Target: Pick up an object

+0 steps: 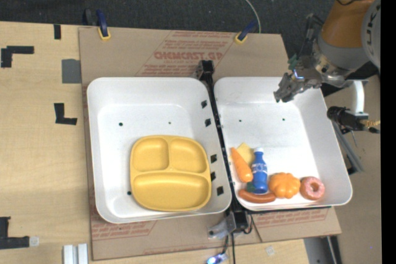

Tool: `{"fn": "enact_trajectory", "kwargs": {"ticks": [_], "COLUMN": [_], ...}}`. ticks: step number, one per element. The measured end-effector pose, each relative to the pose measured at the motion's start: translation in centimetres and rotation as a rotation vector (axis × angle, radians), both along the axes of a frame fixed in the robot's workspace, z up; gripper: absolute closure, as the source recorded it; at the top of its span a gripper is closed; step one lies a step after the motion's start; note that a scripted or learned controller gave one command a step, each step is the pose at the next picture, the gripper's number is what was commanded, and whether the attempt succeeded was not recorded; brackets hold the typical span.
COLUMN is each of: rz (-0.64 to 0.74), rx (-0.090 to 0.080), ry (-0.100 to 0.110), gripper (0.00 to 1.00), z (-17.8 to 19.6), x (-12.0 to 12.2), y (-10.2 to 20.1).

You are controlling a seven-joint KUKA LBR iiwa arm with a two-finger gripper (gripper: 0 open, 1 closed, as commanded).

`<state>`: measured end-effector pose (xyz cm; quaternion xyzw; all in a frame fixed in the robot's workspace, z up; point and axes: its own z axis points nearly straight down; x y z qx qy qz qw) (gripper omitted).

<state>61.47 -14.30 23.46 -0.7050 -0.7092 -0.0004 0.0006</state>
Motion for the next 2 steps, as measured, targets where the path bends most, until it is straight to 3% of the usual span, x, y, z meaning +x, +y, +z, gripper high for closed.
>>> {"fn": "enact_trajectory", "kwargs": {"ticks": [2], "rz": [0.001], "rx": [0.001], "ry": [0.002], "gripper": [1.00], "z": [-0.3], "x": [-2.5], "y": [10.1]}}
